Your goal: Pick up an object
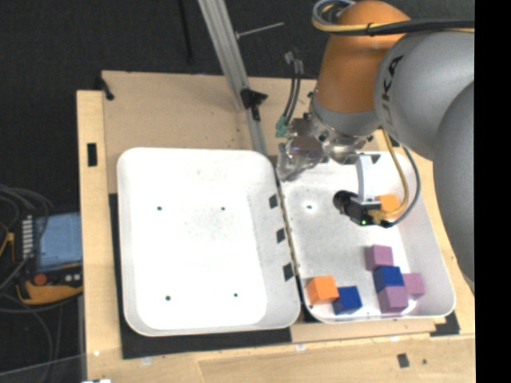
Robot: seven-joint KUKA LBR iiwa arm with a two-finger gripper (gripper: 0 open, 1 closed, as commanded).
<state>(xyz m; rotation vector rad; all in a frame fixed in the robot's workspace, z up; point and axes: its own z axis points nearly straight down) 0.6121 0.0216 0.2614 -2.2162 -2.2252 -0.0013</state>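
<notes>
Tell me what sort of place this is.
Probably a robotics lab test bench: a KUKA arm reaches over two white bins, coloured blocks lie in the right one, and loose cables trail at the left.

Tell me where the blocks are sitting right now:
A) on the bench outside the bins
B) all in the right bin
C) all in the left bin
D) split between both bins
B: the orange block, blue blocks and purple blocks all lie at the near end of the right bin.
</notes>
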